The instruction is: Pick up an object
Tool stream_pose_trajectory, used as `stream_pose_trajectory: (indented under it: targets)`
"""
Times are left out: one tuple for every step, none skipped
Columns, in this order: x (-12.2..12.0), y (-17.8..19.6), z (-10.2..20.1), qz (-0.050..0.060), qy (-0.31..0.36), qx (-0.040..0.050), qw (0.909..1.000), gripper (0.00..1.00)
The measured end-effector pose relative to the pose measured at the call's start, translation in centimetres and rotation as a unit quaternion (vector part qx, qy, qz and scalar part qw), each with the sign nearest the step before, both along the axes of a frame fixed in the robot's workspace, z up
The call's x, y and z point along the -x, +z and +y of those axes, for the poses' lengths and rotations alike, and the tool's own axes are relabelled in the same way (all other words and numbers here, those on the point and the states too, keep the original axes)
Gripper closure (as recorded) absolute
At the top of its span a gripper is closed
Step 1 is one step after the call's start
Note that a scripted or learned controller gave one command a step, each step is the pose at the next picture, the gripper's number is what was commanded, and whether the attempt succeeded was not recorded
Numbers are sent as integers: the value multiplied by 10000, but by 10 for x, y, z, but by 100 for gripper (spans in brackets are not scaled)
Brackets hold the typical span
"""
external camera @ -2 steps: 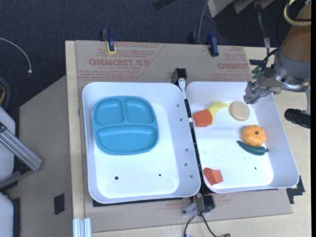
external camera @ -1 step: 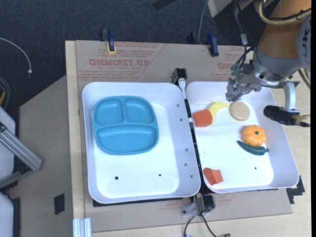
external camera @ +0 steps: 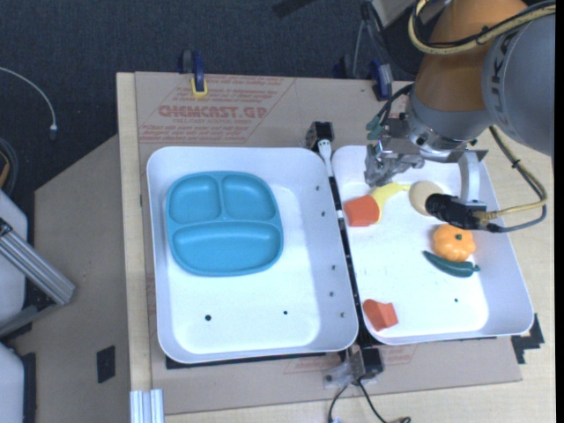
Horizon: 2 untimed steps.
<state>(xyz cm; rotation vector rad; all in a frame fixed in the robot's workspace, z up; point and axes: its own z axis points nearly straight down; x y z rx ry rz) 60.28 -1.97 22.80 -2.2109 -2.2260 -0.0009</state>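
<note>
My gripper (external camera: 382, 174) reaches down into the far left part of the right bin (external camera: 502, 311). Its tip is right at a yellow object (external camera: 390, 192), which it partly hides. I cannot tell whether it touches it. An orange-red block (external camera: 361, 211) lies just below and left of the gripper. A cream rounded object (external camera: 420, 195) rests to the gripper's right. Further right sit a small orange fruit (external camera: 453, 241) and a dark green pepper-like piece (external camera: 450, 266). Another orange-red block (external camera: 381, 314) lies near the bin's front left corner.
The left bin (external camera: 256, 324) holds a blue divided plate (external camera: 225, 222) in its far left part. The bins' shared wall (external camera: 342, 236) runs close to the left of the gripper. The arm (external camera: 463, 69) fills the space above the right bin's far side.
</note>
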Motion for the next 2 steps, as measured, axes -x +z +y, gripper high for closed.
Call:
stream_pose_trajectory:
  targets:
    - [6,10,56,-17,0,2,10000,100]
    - [5,13,110,-23,-1,7,10000,100]
